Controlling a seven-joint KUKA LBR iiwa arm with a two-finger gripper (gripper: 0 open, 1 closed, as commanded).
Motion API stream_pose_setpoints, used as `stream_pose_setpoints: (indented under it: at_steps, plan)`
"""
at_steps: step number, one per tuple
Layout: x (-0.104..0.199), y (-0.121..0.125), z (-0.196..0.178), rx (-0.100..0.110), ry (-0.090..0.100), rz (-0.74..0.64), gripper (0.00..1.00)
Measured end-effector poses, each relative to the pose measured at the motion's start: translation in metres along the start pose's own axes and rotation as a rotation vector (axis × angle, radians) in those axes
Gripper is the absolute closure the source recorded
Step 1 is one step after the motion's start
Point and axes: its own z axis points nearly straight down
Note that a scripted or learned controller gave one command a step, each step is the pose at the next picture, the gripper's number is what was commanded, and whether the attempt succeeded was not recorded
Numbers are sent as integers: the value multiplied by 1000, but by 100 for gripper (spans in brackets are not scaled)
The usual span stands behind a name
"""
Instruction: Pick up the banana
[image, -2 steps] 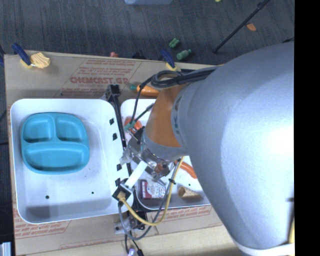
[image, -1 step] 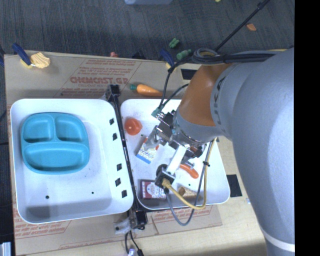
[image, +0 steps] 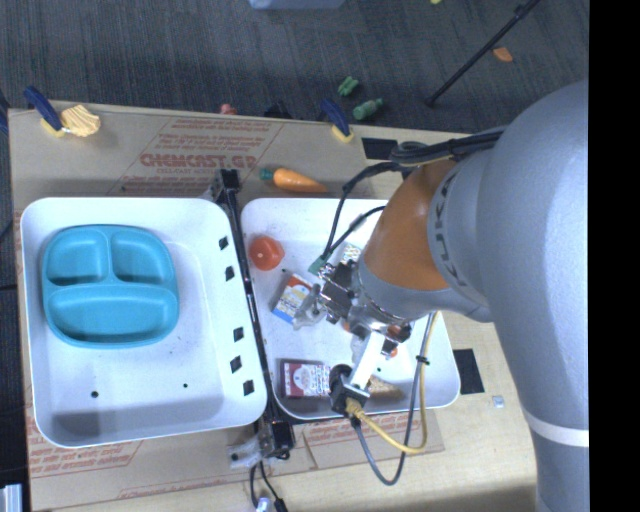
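Banana (image: 388, 393) seems the tan sliver at the right bin's (image: 300, 207) front wall, under the wrist; gripper (image: 318, 298), opening impossible to tell, sits by a small carton (image: 292, 300) and might seize that

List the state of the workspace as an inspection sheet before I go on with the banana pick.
Surface: cardboard-covered bench bearing left bin and right bin side by side.
Job's things: banana not clearly identifiable; a tan shape at the right bin's front, beside the wrist, may be it.
Clutter: blue divided plate in left bin; red ball, small carton and dark red box in right bin; carrot on the bench behind the right bin.
Grippers: hand low over right bin, beside the small carton; grip state unclear.
Cables: black cable arcing from the wrist over the right bin's rear rim.
Surroundings: dark carpet; green items on it; blue clamps on the bench's rear edge.
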Motion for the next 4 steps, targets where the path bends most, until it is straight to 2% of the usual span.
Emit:
stream_pose_setpoints:
  at_steps: [1,2,3,4]
  plan:
    - [70,-48,-13,-1,1,104,0]
    - [106,-73,-56,-3,0,-232,0]
    - [159,-111,79,2,-4,-247,0]
    - [159,-111,69,4,-4,-250,100]
